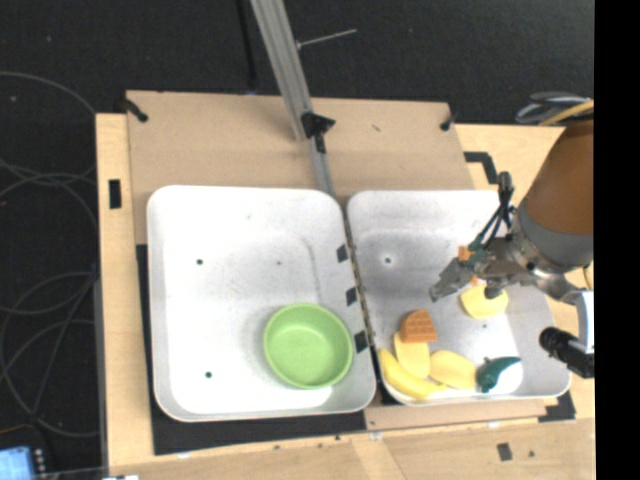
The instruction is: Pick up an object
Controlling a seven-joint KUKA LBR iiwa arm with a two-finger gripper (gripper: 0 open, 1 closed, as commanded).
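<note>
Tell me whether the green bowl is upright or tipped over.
Upright. The green bowl sits in the left bin with its round opening facing up and its inside showing.

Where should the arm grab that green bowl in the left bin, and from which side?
Take the green bowl by its rim, from straight above, one finger inside and one outside. It sits upright and open, too wide to span. Its far-left rim looks best, away from the bin walls.
</note>
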